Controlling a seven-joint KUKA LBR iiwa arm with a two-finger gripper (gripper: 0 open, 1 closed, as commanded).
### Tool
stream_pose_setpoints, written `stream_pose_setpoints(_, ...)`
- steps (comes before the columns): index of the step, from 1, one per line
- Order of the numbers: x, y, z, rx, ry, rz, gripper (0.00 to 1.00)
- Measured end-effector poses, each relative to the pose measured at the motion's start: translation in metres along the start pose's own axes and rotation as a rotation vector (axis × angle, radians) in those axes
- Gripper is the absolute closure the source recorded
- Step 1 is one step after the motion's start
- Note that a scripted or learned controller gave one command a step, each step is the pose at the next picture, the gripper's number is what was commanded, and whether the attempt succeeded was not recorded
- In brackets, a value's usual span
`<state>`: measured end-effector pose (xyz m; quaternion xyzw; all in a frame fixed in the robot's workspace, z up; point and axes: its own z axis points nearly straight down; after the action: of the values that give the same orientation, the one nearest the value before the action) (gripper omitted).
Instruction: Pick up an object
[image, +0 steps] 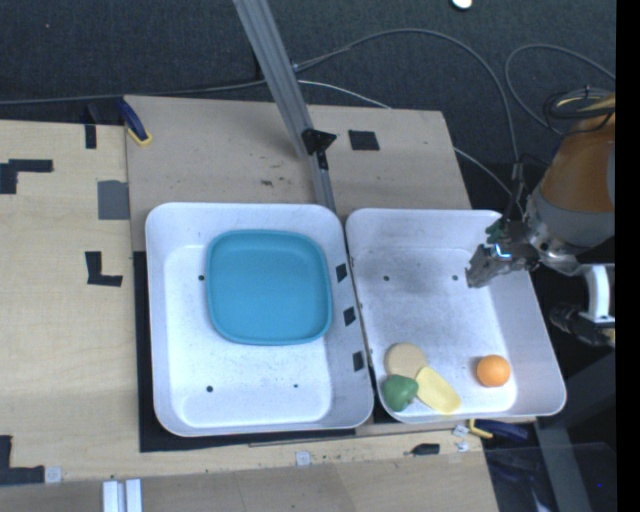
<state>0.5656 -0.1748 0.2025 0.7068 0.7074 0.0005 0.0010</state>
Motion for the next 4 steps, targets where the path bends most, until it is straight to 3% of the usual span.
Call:
stream_pose_setpoints(1,-0.006,0.005,-0.058,0.0,0.0,0.0,1.0)
stream_pose_setpoints(4,0.15,0.041,-0.02,0.004,0.001,-0.002,1.0)
